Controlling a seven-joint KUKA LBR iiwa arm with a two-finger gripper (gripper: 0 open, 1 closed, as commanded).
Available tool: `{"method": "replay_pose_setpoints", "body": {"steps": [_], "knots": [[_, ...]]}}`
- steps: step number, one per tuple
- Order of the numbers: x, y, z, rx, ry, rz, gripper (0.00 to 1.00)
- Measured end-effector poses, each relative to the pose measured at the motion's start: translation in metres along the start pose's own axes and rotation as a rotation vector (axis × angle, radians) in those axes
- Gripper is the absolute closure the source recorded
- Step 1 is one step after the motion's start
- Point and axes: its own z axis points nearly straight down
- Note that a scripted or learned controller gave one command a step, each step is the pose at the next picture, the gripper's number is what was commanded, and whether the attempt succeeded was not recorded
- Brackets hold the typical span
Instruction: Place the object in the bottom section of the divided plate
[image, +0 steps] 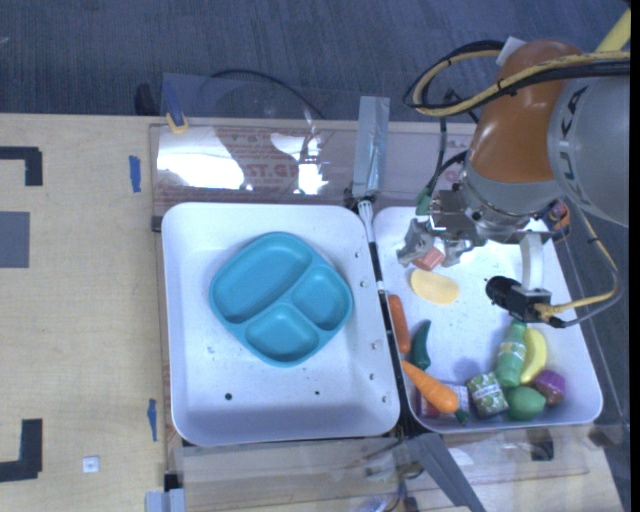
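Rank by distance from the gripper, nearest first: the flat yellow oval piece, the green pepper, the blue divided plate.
Measured from the gripper:
1. Flat yellow oval piece, just below it in the right bin.
2. Green pepper, lower, near the divider.
3. Blue divided plate, in the left bin.

The divided plate (281, 297) lies in the left bin (190, 380); 2 carrots (399, 322) lie along the right bin's (580, 390) left edge.

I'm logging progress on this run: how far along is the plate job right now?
Nothing looks done: the blue divided plate in the left bin holds nothing. In hand: the gripper is low in the right bin, with a small pink object at its tip above a yellow piece; whether it is gripped is unclear. Left: carrying the object across and setting it in the plate's bottom section.
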Motion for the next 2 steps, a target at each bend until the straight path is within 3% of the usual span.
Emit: {"method": "replay_pose_setpoints", "body": {"steps": [1,2], "knots": [[0.0633,0.0153,0.0190,-0.002,0.001,0.054,1.00],[0.0612,0.0159,0.0179,-0.004,0.000,0.056,0.00]]}}
